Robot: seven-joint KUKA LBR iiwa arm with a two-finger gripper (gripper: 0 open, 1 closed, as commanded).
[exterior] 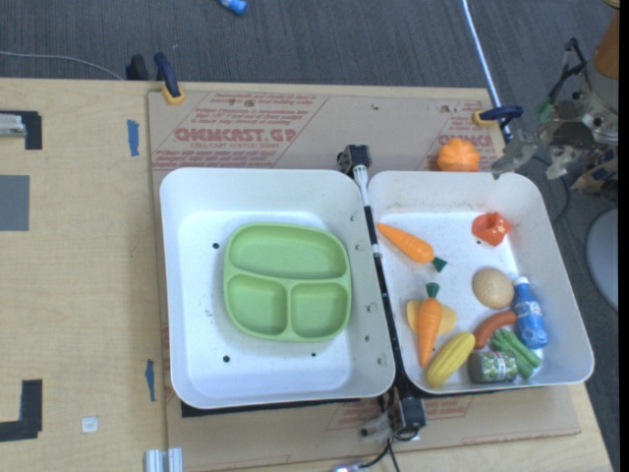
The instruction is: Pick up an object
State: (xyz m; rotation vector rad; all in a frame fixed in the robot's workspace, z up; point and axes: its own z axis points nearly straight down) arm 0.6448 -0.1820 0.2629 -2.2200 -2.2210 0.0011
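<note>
the gripper hangs at the upper right of the frame, just past the right bin's far corner; i cannot tell how it is set. the nearest pickable thing, a red piece, lies below and left of it, with the egg and blue bottle lower still. both carrots lie farther left.

The bench bears two white bins and an orange ball.
</note>
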